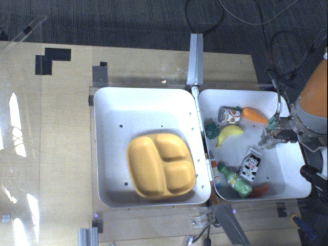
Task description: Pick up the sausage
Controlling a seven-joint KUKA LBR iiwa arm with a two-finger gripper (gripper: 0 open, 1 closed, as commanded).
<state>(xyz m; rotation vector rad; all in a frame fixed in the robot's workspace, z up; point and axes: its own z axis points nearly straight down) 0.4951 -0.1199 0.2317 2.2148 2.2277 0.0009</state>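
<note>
Camera view. The sausage (260,190), a dark red piece, lay at the front edge of the right bin (292,181), partly tucked behind the green bottle (234,181) and just beside it. The claw (271,133) hung over the right-hand half of that bin, well apart from the sausage and nearer the carrot (254,116). How the claw stood, spread or pressed together, could not be told at this size and angle; nothing was visible between its tips. Judged from this, the pick had not yet begun: the approach to the sausage, the descent, the closing and the lift all remained to be done.

Other contents of the right bin: a can (230,115) touching the carrot's blunt end, a banana (229,133) below them, and a small black-and-white carton (250,166) between the claw and the bottle. The left bin (110,137) carried a yellow three-part tray (160,164).

Both bins sat side by side on a pale wooden worktop (56,137), with a metal rail (196,60) behind their joint. Black tape marks (50,58) lay at the far left. Behind the worktop ran dark carpet (128,9) with loose cables (205,14) across it.
</note>
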